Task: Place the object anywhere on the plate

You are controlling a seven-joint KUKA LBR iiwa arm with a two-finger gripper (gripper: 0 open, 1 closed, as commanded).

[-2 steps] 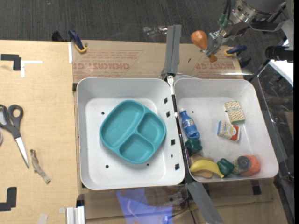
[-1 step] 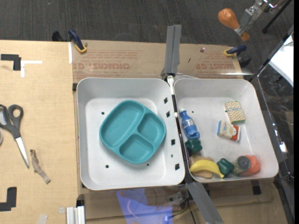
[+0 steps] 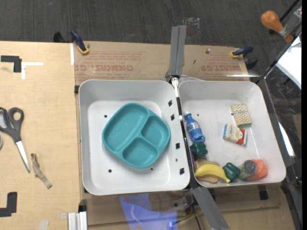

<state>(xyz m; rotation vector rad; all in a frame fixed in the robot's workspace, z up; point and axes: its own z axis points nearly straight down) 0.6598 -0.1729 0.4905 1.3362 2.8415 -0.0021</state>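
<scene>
Where the tabletop (image 3: 43, 128) carries two shallow white bins side by side, the left bin (image 3: 91, 176) is seen to hold a teal plate (image 3: 136, 135) with three compartments, lying near its middle with nothing on it. The right bin (image 3: 268, 128) holds the loose objects. A blue bottle (image 3: 194, 128) lies close to the bin's left wall, tilted, with a dark green item (image 3: 199, 150) just below it. A yellow banana (image 3: 211, 172) rests at the lower left corner, beside a small green piece (image 3: 231, 171). Next to that, a grey round can (image 3: 249, 168) is seen touching an orange object (image 3: 260, 169) near the lower right corner. A small white and red carton (image 3: 235, 134) lies near the middle of the bin, and a patterned yellow-green box (image 3: 241, 114) is placed just above it. None of these objects is on the plate. Scissors (image 3: 15, 133) lie on the tabletop well to the left of the bins, with a short strip (image 3: 41, 171) below them. Two blue clamps (image 3: 79, 41) (image 3: 241, 52) are fixed along the cardboard sheet (image 3: 124, 63) behind the bins. An orange knob (image 3: 270, 19) is visible at the upper right. Whether the hand is spread or pressed together cannot be told.
</scene>
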